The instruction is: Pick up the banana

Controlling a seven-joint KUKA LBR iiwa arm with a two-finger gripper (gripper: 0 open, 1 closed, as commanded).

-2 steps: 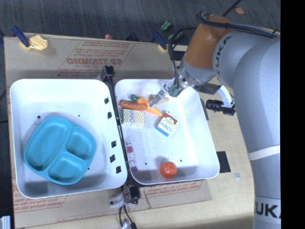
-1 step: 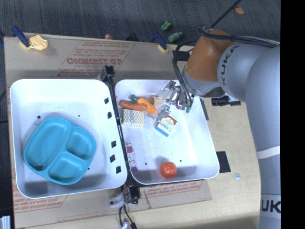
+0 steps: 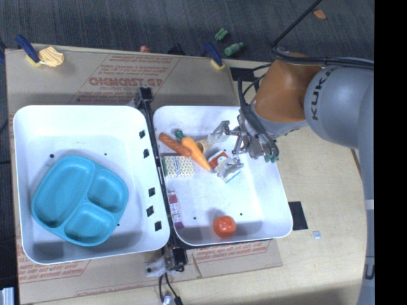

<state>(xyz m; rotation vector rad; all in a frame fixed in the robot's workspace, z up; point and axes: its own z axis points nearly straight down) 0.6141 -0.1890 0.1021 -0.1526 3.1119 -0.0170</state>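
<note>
Camera view: my gripper (image 3: 227,151) hangs low over the right bin (image 3: 275,196), near its right wall, and I cannot tell how far open it is or whether it grips anything. I cannot tell where the banana lies; just left of me are two carrots (image 3: 191,147), a small red-and-white item (image 3: 219,160) and a speckled packet (image 3: 178,166). Bare white floor opens between me and the tomato (image 3: 224,226) at the near wall.
</note>
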